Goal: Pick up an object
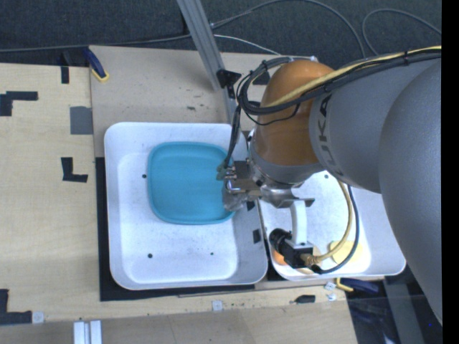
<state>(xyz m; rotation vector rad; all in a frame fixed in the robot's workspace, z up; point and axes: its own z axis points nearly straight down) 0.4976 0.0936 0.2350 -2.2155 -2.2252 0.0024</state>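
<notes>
Hand (235, 190) at the centre of the frame, at the right edge of the blue plate (185, 183), just by the wall between the two bins. Open or closed: cannot tell, with the bulk of the wrist in the way. Touching the plate or just above it: cannot tell either. Nothing seen gripped.

Blue plate flat in the left bin (122, 213), in its upper right part, close to the right wall, with bare white floor below and to the left. Looks shallow, smooth and wide, with rounded corners and a low raised rim.

Likely trouble from here:

- Slipping off. With only a thin, glossy-looking rim to pinch, and that at one edge of so wide a piece, likely to tilt hard on lifting and slide out.
- Missing the rim. If lowered a little too far right, hits the bin wall; a little too far left, presses on the flat face and closes on nothing.
- Pushing instead of taking. Could shove the plate toward the left of the frame, or jam it against the wall.
- Dragging the bin. If pressed hard against the wall, may shift the left bin on the table (43, 213).
</notes>
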